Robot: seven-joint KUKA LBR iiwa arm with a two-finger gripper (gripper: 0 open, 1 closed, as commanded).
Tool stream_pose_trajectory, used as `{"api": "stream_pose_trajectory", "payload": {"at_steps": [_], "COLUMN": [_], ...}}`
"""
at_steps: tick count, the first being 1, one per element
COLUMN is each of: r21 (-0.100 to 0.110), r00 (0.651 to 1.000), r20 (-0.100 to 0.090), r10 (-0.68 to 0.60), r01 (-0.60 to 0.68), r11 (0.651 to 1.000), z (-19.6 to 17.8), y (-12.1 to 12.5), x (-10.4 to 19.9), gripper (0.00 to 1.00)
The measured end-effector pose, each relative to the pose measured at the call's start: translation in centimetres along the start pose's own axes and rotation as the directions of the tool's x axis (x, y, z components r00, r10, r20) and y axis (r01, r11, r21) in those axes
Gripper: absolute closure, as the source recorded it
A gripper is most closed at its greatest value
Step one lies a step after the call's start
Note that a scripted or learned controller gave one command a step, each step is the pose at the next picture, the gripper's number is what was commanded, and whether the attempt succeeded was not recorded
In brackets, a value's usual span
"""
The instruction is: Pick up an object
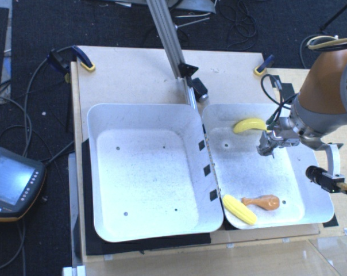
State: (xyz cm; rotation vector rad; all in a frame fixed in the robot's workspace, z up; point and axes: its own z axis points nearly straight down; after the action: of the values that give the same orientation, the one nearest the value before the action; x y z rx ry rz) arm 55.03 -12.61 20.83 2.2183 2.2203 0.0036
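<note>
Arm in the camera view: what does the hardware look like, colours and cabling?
The arm is grey with a broad orange band above the wrist. Black cables loop along its near side down to the wrist. The tool is a small grey metal unit with dark parts. A yellowish cable arcs over the top of the orange band.

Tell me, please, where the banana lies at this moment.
The banana lies in the right bin, near its far wall, just left of the gripper and far from the corn cob at the near edge.

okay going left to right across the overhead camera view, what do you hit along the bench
Handheld pendant → left bin → corn cob → chicken drumstick → end effector, over the right bin. The banana is left out, since it overlaps the corn and drumstick.
</note>
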Motion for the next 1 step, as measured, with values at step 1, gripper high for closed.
{"api": "stream_pose_trajectory", "payload": {"at_steps": [1], "r21": [0.001], "r00": [1.0], "r20": [0.0], "r10": [0.001], "r01": [-0.001], "r11": [1.0], "z": [-3.28], "y": [0.06], "x": [0.0], "gripper": [1.0]}}
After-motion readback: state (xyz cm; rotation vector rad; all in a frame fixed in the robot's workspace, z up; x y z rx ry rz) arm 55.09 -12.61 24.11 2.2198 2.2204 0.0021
